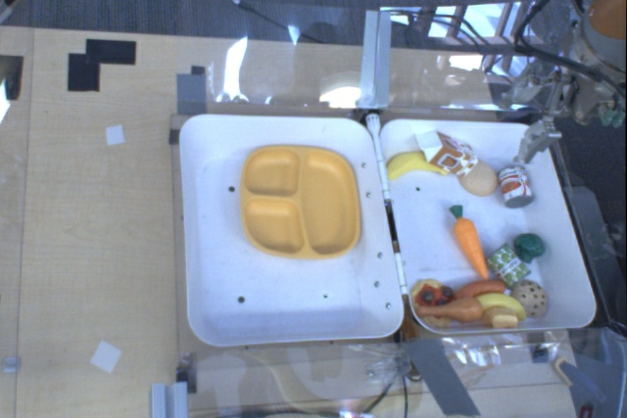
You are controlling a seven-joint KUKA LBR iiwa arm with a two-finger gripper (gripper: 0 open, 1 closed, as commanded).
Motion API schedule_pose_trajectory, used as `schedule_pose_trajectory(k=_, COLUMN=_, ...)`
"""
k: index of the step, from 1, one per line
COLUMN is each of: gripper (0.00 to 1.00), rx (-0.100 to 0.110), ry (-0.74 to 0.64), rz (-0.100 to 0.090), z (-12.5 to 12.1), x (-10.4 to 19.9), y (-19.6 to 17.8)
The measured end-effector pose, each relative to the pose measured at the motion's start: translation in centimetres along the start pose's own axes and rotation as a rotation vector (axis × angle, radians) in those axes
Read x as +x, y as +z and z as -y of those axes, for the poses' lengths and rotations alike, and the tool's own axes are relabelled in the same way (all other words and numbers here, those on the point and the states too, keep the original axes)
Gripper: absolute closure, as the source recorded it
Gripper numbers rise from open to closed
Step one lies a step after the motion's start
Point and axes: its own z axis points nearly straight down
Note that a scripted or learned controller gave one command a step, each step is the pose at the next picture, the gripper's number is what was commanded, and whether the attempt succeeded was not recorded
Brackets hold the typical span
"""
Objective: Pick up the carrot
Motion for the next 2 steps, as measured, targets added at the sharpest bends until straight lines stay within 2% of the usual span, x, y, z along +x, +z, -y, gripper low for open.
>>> schedule_pose_trajectory(k=1, gripper=0.0, rx=-0.002, ry=0.051, rz=-0.007, z=-1.6, x=7.5, y=7.0)
schedule_pose_trajectory(k=2, gripper=0.0, rx=0.001, ry=0.007, rz=0.009, z=-4.5, x=6.4, y=17.6)
